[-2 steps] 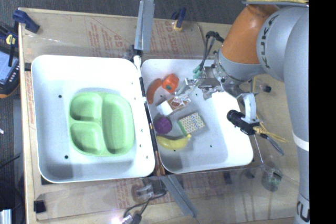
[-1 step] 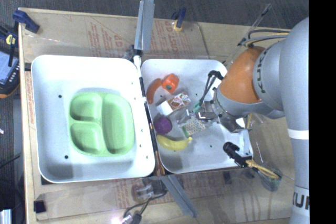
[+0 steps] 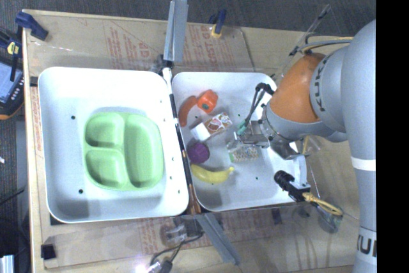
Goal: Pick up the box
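- My jaws [image 3: 246, 140] hung low over the middle of the right bin [image 3: 255, 192], close to its floor; how far apart they stood, and whether anything lay between them, could not be told from above.
- The box [image 3: 214, 126], a small white carton with a red and brown printed panel, lay tilted on the bin floor just left of my jaws, apart from them.
- An orange and red item [image 3: 198, 105] sat just behind the box, towards the bin's far wall.
- A purple plum-like fruit [image 3: 198, 151] rested near the dividing wall, with a banana [image 3: 213, 172] lying just in front of it.
- A small speckled, clear-wrapped item [image 3: 244, 152] lay directly under my wrist.
- My grey arm [image 3: 348, 99], with its orange band, reached in from the right across the bin's rim.
- In the left bin [image 3: 57, 137], a green divided tray [image 3: 123, 150] sat alone near the centre.
- Both bins stood side by side on the table [image 3: 96, 38].
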{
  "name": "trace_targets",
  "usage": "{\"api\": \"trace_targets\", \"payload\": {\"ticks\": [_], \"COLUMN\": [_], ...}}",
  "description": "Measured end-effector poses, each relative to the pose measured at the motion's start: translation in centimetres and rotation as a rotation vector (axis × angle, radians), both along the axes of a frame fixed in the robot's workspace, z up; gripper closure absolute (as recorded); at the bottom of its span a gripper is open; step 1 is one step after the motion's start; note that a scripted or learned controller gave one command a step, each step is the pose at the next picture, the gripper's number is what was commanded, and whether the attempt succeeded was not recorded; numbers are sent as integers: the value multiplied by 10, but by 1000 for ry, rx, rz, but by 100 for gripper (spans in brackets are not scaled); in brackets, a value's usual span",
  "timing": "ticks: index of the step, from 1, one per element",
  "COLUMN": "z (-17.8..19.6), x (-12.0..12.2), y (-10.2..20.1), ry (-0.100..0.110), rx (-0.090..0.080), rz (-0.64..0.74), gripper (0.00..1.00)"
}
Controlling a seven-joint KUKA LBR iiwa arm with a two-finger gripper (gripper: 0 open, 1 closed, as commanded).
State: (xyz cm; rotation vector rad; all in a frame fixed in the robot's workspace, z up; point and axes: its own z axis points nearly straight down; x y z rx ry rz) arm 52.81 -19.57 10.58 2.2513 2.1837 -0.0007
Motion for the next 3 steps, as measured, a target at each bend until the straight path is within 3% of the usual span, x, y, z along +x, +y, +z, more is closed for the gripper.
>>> {"api": "trace_targets", "payload": {"ticks": [1, 2, 3], "z": [104, 104, -3], "x": [-22, -22, -18], "y": [58, 58, 3], "ry": [4, 5, 8], "rx": [5, 5, 4], "rz": [6, 6, 44], "gripper": [100, 0, 0]}}
